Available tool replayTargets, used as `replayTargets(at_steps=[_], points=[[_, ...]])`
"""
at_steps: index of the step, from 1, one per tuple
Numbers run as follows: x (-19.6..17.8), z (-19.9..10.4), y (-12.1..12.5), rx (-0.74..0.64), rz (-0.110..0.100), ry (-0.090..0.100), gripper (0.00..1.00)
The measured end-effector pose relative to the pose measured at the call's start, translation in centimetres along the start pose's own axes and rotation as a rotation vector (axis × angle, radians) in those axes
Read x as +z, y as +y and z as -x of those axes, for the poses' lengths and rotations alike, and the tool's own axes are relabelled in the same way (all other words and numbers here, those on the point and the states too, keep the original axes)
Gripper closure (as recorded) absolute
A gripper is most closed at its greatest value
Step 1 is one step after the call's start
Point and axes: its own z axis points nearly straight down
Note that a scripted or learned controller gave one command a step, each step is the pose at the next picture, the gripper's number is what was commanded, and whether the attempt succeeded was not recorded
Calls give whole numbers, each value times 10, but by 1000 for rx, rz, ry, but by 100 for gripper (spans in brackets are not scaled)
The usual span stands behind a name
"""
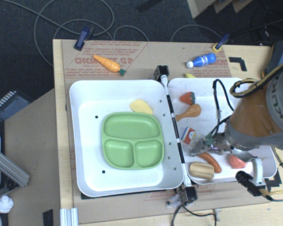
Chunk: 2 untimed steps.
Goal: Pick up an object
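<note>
A: Nearest item first: bread roll (201,171), tan, at the near edge of the right bin (205,86). Beside it, just right and slightly farther, a sausage (211,161), reddish, lying at a slant.

B: Noted. Other stock in that bin?

A: Pink piece (236,161) to the right of the sausage. Small red-and-white item (188,135) close to the divider. Farther back, a drumstick (188,112), then a red piece with a green top (187,98).

B: Arm and gripper?

A: Arm enters from the right, wrist low over the near half of the right bin. Gripper (201,146) sits just above the sausage, near the red-and-white item. Its fingers blur into the clutter, so I cannot tell whether they are spread or closed, and nothing is visibly held.

B: Likely target?

A: Probably the sausage or the red-and-white item, judging by where the gripper points. Crowding there may be why it comes in low and angled.

B: Left bin (80,126)?

A: Green divided tray (132,140), centre; yellow piece (141,107) at its far edge. Outside the bins, far side: toy carrot (108,63), blue-and-white bottle (202,60).
</note>
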Motion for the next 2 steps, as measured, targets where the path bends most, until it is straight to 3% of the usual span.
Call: replayTargets(at_steps=[1, 2], points=[[-10, -1, 1, 0, 3, 0, 100], [-102, -42, 41, -3, 6, 0, 100]])
